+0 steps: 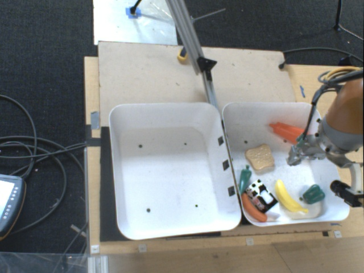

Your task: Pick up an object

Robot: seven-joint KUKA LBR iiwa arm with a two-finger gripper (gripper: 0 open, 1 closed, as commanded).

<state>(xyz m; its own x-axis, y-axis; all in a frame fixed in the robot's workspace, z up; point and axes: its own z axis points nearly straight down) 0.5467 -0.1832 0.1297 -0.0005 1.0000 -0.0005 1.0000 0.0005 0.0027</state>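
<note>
Right bin (239,118): gripper (296,155) beside carrot (286,131)

Dark grey carpeted floor (45,38) seen around pale wooden desk (244,73). Black cables (34,147) looped on floor at left, beside screen of grey handheld tablet (7,201) at left edge. Pale translucent plastic sheet (133,13) laid on floor beyond desk. Slanted grey metal pole (185,24) crossing desk's far edge. Lighting even, shadows soft.
</note>
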